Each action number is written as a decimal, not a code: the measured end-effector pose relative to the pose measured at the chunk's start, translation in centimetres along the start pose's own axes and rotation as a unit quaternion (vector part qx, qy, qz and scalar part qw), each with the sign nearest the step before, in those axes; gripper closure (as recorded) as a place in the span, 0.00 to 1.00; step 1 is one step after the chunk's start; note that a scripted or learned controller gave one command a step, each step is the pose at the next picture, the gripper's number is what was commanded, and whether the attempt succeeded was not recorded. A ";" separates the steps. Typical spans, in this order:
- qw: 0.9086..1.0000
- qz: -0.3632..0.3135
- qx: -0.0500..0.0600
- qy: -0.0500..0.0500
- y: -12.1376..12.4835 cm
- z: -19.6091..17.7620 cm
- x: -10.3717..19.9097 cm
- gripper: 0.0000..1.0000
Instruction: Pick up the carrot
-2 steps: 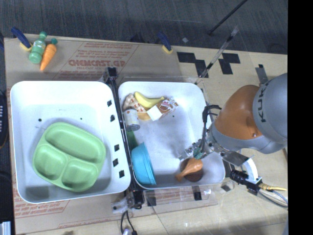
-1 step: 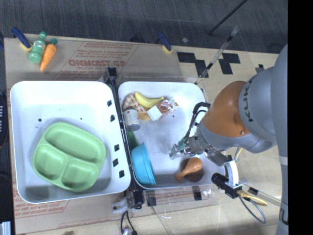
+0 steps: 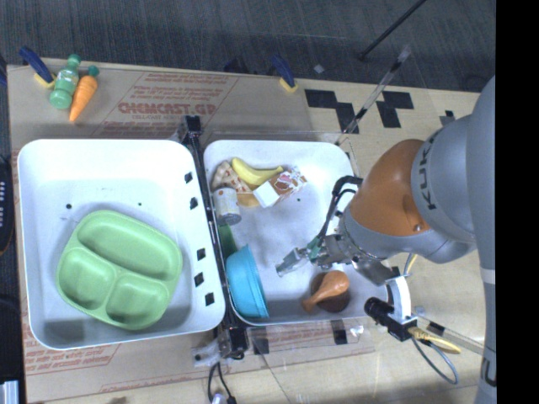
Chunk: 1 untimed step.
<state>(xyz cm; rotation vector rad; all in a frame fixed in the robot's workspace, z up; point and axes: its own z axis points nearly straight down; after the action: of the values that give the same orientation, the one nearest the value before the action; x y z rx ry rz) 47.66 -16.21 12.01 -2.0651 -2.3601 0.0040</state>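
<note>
The carrot (image 3: 82,96) is small and orange with a green top. It lies on the cardboard behind the left bin, outside both bins, at the far left of the view. My gripper (image 3: 291,263) hangs low over the floor of the right bin (image 3: 278,151), far to the right of the carrot and nearer the front. It points left toward a blue bowl (image 3: 246,285). Nothing shows in its grasp.
A green toy bottle (image 3: 61,88) touches the carrot's left side. The left bin (image 3: 34,167) holds a green divided plate (image 3: 120,268). In the right bin lie a banana (image 3: 255,173), a small can (image 3: 226,206), food packets and a brown drumstick (image 3: 328,288) under the wrist.
</note>
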 end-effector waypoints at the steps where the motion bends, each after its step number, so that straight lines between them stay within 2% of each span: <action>1: 0.986 -0.166 0.001 0.001 -0.1 2.9 -0.3 0.00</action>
<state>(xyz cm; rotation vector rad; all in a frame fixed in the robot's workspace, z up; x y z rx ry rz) 47.60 -16.51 9.10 -1.6422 -2.6683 0.0027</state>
